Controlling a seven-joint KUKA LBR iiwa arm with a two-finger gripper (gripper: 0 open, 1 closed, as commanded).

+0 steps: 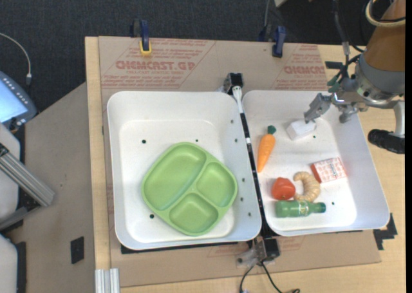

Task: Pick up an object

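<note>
I see the gripper (322, 110) at two o'clock over the right bin (367, 185), above a white block (299, 129); whether its jaws are apart I cannot tell. The carrot (265, 149) lies at nine o'clock in that bin, the green plate (189, 187) in the left bin (122, 156)

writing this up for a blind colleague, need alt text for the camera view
A grey arm's claw hangs over the right white bin, just above a small white block. That bin also has a toy carrot, tomato, green bottle and red-and-white carton; the left bin holds a green divided plate.
</note>
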